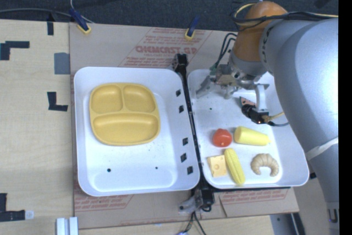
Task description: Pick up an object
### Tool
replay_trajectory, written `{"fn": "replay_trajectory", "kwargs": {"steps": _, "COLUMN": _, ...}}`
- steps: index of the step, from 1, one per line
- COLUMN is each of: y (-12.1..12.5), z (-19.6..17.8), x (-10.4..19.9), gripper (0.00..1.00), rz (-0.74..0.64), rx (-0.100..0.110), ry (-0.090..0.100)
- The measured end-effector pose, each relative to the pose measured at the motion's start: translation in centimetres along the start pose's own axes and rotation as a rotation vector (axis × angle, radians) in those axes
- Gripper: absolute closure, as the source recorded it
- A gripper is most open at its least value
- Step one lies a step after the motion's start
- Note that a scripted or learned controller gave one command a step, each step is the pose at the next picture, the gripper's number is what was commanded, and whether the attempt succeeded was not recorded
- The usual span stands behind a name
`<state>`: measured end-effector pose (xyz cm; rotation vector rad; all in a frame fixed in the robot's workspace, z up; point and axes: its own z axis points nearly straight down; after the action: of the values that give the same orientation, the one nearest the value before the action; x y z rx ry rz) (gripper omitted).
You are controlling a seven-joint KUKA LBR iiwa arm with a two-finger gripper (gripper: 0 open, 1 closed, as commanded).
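Arm: grey body with its orange band reaches in from the right, bent over the far end of the right bin.
Gripper: it hangs low over the right bin's far left corner, close to the divide between the two bins.
Fingers: I cannot tell whether they are open or closed; nothing is visibly between them.
Right bin, near end: a red tomato sits beside a pale yellow cone-shaped piece, just apart from it.
Front row: a cheese wedge touches a corn cob, and a croissant lies near the corn, towards the right rim.
Spacing: all five toy foods lie well apart from the gripper.
Left bin: a yellow divided plate lies in its far half.
Desk: light wood, with cardboard under both bins.
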<state>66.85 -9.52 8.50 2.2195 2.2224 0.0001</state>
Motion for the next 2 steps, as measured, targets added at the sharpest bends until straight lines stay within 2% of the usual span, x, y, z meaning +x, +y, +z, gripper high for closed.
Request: {"fn": "replay_trajectory", "kwargs": {"steps": 2, "y": 0.00, "z": -0.02, "x": -0.30, "gripper": 0.00, "rz": 0.000, "rx": 0.000, "ry": -0.001}}
